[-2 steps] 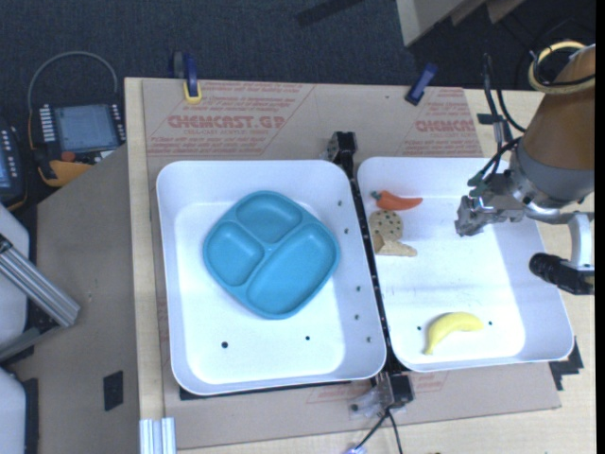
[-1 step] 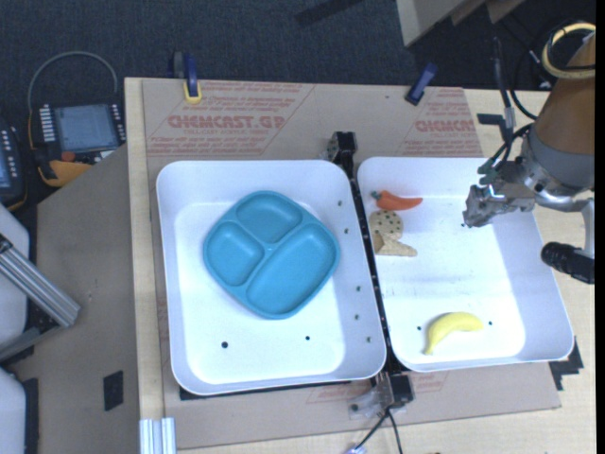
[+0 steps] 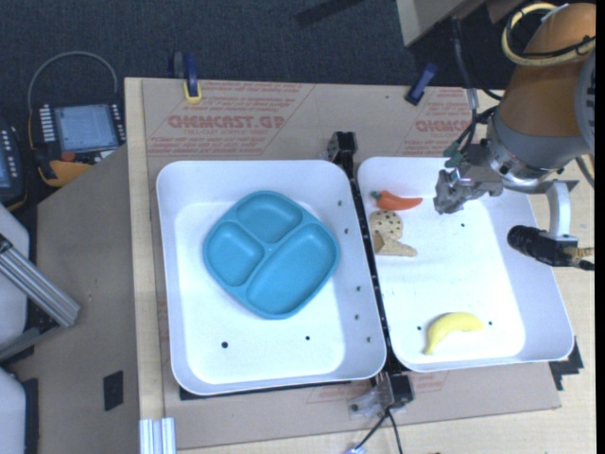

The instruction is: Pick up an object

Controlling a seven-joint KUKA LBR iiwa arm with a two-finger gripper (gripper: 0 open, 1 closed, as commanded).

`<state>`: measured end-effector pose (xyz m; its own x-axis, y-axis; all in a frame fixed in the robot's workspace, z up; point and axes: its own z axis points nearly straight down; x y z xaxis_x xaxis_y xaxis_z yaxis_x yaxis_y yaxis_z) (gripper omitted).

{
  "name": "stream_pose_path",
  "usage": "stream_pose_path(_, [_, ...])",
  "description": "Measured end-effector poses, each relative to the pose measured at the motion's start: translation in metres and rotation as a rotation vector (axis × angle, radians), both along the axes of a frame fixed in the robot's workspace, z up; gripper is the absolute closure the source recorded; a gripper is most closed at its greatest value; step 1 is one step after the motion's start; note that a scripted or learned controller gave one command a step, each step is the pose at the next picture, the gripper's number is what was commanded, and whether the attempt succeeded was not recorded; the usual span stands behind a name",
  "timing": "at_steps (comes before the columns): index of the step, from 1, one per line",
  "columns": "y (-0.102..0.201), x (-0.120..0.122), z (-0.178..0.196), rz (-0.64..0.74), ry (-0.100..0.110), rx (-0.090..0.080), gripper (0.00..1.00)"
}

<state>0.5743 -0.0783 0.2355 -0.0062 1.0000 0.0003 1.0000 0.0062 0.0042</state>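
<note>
The right bin holds an orange carrot near its upper left, a tan speckled cookie-like piece just below it, and a yellow banana near the front. My gripper hangs over the upper part of that bin, just right of the carrot and apart from it. Nothing shows between the fingers.
In the left bin a blue divided plate lies in the middle. A black clamp sits at the top of the seam between the bins. The arm's grey body and orange band reach in from the upper right.
</note>
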Motion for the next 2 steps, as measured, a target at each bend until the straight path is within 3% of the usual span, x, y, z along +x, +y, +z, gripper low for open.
stream_pose_path(1, [0.053,0.01,-0.007,-0.002,0.002,-0.001,1.0])
stream_pose_path(2, [0.103,0.036,0.001,-0.002,0.0,0.0,1.0])
